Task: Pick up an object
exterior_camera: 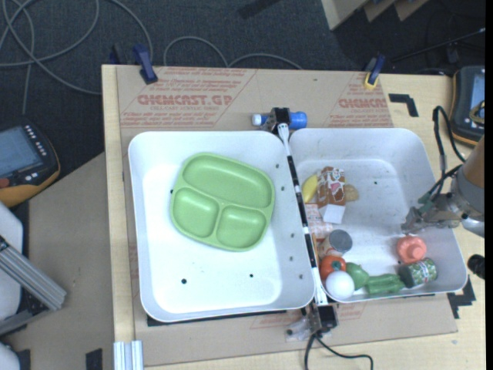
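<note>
i'm seeing two white bins, left bin [154, 230] and right bin [385, 149], both dotted with small dark specks. in the left one sits a pale lime green divided plate [223, 201], one flat shade all over. the bench board [192, 102] is tan cardboard with reddish-brown printed lettering, and blue clamps [143, 63] bite its far edge. over on the right i've got a white ball [339, 284], a red-orange piece [331, 265] next to it, a green bottle-like thing [381, 282], an orange lump [412, 248], a grey disc [340, 242], a yellow item [310, 189], and a brown-and-white printed packet [335, 187]. the gripper [424, 216] reads dull grey metal.
</note>
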`<state>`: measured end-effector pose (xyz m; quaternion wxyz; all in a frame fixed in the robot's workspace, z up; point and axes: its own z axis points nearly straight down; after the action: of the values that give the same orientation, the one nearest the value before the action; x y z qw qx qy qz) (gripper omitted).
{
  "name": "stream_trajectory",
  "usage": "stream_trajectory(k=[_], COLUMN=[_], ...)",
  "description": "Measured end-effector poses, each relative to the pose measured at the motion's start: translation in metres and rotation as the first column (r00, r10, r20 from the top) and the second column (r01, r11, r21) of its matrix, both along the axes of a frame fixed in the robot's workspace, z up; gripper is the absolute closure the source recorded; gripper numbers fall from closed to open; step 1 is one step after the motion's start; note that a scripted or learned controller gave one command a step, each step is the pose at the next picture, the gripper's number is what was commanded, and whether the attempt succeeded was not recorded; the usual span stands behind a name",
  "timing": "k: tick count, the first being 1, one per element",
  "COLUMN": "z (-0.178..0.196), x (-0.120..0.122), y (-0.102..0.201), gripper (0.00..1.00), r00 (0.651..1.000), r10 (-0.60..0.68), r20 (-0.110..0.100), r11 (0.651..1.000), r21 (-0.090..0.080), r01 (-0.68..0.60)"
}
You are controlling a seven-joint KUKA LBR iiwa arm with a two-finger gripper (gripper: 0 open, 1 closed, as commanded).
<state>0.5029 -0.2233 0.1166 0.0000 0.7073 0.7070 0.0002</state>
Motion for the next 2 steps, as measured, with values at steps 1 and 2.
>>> stream_trajectory(k=[1, 2], z=[0.0, 0.013], x=[0.0, -0.024], y=[0.0, 0.002], gripper=[0.0, 0.0], r00=[1.0, 1.0], r10=[0.0, 0.0], r20=[0.0, -0.002], r11=[1.0, 1.0], r21=[0.0, 0.001], r01=[0.0, 0.0])
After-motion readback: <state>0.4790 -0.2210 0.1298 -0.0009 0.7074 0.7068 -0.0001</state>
